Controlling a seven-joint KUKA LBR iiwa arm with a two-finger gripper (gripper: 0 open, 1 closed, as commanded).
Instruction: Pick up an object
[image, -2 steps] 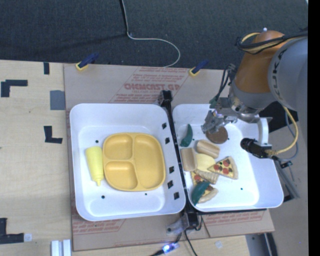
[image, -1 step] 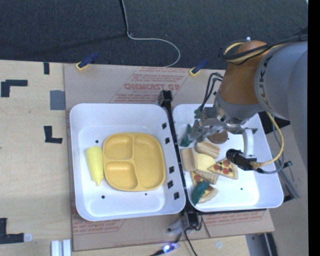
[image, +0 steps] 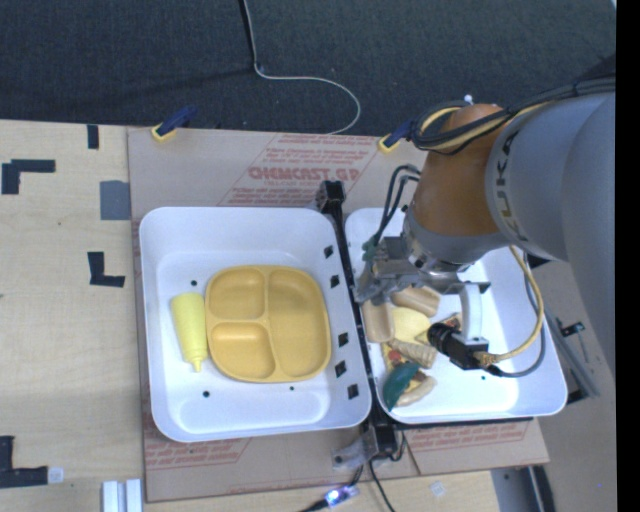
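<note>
A heap of small objects (image: 405, 330), tan, pale yellow, and one teal piece (image: 400, 381), lies at the left side of the right bin (image: 520, 390), near the divider. The gripper (image: 392, 280) hangs low right over the heap; whether its jaws are spread or pinching anything cannot be told. In the left bin (image: 175, 235) sit a yellow divided plate (image: 268, 322) and, just beside it, a yellow bottle (image: 189, 328). Both bins rest on the tabletop (image: 60, 300).

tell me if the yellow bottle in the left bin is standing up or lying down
Lying down. The yellow bottle lies on its side on the floor of the left bin, nozzle toward the near edge, right beside the yellow divided plate.
</note>
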